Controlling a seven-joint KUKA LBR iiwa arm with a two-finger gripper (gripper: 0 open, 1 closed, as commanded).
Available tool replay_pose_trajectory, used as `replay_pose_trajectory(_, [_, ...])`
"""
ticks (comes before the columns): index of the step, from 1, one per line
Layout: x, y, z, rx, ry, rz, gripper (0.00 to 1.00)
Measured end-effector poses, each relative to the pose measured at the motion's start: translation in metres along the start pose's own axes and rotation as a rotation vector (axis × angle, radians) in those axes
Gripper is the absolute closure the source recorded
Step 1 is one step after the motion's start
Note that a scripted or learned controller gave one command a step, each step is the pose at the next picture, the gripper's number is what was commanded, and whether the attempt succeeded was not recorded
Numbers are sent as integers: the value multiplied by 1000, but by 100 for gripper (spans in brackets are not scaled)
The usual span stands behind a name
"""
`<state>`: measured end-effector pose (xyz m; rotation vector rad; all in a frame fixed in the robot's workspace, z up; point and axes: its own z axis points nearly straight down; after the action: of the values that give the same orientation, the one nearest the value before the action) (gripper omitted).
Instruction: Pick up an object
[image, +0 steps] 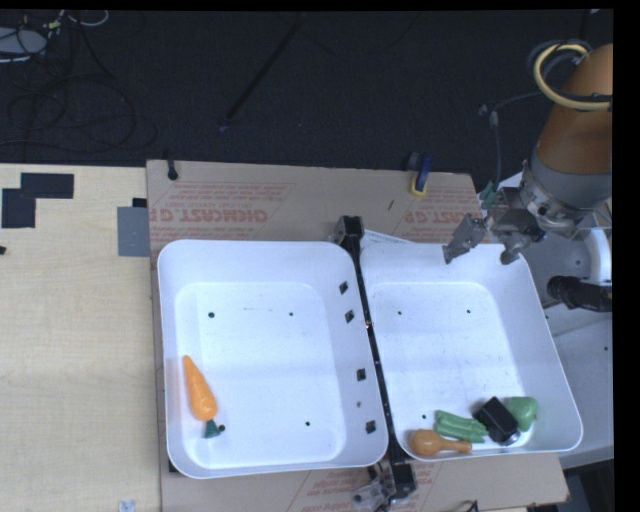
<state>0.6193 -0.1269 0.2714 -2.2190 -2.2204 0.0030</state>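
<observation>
Nothing has been picked up yet, as far as we can see. Our gripper (484, 245) hangs up high over the far right corner of the right bin (470, 300). Its two fingers are spread apart, and nothing is between them.

We could pick any of the toys. A carrot (198, 389) lies in the left bin (260, 300), near its left wall and close to the front. Four more things sit in a little pile at the front right corner of the right bin: a green bean (460, 426), a black block (497, 419), a green lump (522, 408) and an orange-brown pear shape (437, 443). They touch or lie just beside each other.

So the whole job is left. We think the gripper must go to a toy, drop down, close and lift.

Some things are hard to see. The black block covers part of the green lump, so we cannot tell what it is. The top of the arm (580, 100) is cut off at the edge.
</observation>
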Motion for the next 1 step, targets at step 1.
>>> replay_pose_trajectory(1, [75, 19, -51, -7, 0, -7, 0])
